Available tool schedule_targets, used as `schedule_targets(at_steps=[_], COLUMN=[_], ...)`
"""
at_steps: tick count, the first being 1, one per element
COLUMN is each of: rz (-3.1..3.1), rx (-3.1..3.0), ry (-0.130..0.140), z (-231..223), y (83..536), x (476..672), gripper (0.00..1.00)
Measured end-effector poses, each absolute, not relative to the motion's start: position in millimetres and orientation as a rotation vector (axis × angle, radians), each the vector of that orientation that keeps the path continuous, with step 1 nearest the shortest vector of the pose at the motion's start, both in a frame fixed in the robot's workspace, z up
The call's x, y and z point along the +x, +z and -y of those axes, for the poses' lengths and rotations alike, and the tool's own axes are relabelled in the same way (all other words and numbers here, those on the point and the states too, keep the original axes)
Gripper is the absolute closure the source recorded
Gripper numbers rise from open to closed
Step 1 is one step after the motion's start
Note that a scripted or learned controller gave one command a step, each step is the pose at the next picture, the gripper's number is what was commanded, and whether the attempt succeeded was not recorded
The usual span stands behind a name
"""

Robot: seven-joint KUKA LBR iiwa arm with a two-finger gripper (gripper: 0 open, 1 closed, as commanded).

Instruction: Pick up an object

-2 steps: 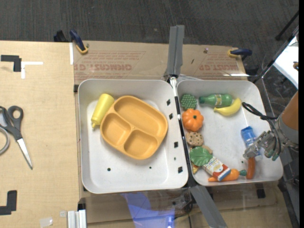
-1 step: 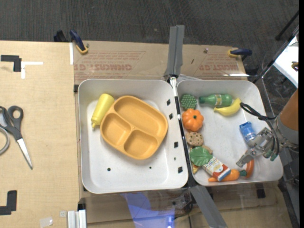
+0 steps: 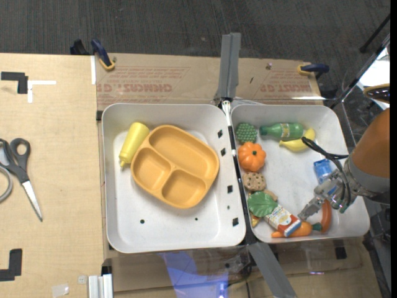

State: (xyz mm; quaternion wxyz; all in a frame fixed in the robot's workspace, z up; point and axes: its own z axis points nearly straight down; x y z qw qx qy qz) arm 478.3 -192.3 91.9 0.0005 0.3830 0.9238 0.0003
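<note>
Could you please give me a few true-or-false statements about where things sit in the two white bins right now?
1. The yellow three-compartment plastic tray lies in the left white bin. True.
2. The small orange toy pumpkin sits in the left bin. False: it is in the right white bin.
3. The green toy bottle lies near the right bin's far wall. True.
4. The yellow plastic bottle rests inside a tray compartment. False: it lies beside the tray's left edge.
5. The gripper is over the left bin. False: over the right bin.

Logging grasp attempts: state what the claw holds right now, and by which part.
Cannot be told. The claw is low in the right bin by the carrot; no item shows clearly between its tips.
</note>
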Motion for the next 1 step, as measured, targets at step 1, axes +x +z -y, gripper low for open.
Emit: schedule_targets(at_steps=[1], rz=[-2.896], rx=[1.217], ry=[0.001], z=[145.3], y=[91.6], x=[478.1], gripper=[0.0])
